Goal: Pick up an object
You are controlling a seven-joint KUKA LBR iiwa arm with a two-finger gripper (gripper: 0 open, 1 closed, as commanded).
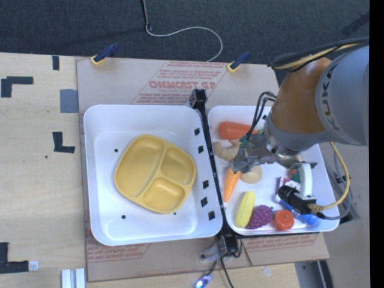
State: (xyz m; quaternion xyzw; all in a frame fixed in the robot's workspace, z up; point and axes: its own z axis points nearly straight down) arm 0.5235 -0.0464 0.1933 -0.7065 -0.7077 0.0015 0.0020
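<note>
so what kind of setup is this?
Likely a lab bin-picking test bench: two white bins clamped on cardboard, a KUKA arm over toy food such as a carrot and corn, and a yellow divided tray.

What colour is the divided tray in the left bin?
Yellow. The tray shows best in the camera view, lying in the left bin.
</note>
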